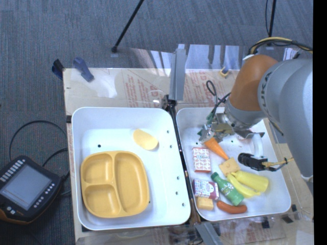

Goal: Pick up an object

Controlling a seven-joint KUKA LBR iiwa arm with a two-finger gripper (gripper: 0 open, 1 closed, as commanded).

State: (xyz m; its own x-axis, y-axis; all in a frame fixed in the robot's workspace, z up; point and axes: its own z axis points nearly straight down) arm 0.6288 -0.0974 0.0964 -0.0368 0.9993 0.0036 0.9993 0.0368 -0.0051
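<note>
My gripper (210, 130) is low in the far-left part of the right bin (283, 200), just above the top end of an orange carrot (218, 149). I see nothing held in it. In front of it lie a red and white carton (202, 160), a yellow cheese wedge (229, 166), a green bottle (228, 188), a yellow banana (250, 182), a second carton (205, 189), a small yellow cube (205, 203) and a reddish sausage (231, 207).
The left bin (84, 124) holds a yellow divided plate (115, 182) and a pale yellow oval piece (145, 139). The arm's grey body and orange band (253, 83) hang over the right bin's far-right side. A metal post (177, 75) rises behind the wall between the bins.
</note>
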